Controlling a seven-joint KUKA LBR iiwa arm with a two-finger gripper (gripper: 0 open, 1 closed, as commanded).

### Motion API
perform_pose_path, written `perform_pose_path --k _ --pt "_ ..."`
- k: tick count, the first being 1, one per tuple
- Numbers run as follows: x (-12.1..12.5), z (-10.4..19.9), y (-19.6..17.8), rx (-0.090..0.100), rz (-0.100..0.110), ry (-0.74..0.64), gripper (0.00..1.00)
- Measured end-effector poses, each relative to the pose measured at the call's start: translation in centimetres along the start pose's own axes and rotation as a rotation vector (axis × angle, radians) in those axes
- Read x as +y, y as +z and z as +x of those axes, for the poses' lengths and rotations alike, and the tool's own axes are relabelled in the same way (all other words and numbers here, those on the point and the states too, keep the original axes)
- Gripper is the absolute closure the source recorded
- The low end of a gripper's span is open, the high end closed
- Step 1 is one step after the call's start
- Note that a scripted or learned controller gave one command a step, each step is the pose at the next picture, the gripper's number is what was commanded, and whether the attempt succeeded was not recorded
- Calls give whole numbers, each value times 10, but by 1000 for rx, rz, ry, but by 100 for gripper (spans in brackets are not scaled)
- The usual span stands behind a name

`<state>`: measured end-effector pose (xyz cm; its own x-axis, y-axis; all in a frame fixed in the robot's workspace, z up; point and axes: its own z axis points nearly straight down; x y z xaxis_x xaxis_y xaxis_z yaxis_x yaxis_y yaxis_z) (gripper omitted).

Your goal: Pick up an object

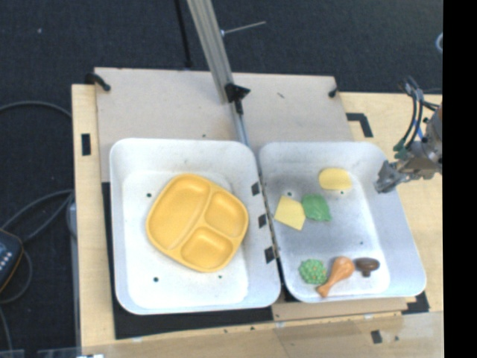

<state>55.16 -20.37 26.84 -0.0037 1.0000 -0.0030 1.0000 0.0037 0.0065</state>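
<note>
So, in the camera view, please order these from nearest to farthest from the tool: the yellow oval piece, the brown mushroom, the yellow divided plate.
Measured from the tool at the right bin's right rim:
1. Yellow oval piece, upper part of the right bin.
2. Brown mushroom, lower right corner of that bin.
3. Yellow divided plate, in the left bin.

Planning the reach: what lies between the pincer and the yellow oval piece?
In the camera view, only bare bin floor separates the pincer from the yellow oval piece.

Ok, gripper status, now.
Gripper: at the right bin's right rim, nothing visibly held; open or shut cannot be told.
</note>
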Motion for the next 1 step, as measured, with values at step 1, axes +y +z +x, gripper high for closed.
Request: perform_pose_path --k 1 --pt "14 44 -4 2 3 -2 100"
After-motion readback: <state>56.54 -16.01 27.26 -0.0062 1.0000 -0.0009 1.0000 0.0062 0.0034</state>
